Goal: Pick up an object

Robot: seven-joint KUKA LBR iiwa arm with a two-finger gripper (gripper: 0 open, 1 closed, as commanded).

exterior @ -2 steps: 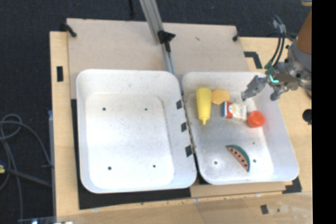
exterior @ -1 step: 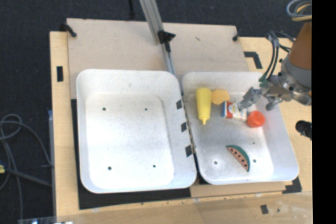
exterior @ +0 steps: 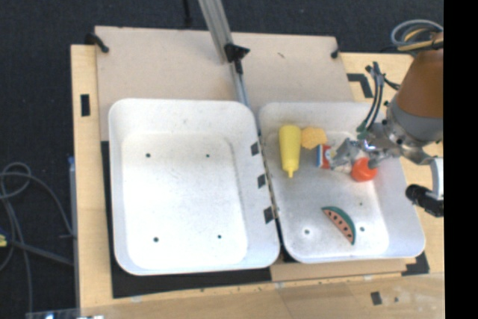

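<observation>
The gripper [exterior: 345, 155] was down among the right bin's [exterior: 399, 235] toys, reaching for a pick; whether its fingers were apart I could not tell, and it next needed a firm close.

arm [exterior: 422, 90] cut off at right edge, small object [exterior: 324, 155] beside gripper [exterior: 345, 155] partly hidden, unidentifiable

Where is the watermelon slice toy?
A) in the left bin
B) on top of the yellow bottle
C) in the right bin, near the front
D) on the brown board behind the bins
C: the watermelon slice lies flat on the floor of the right bin, toward its front edge, apart from the yellow bottle farther back in that bin.
</observation>
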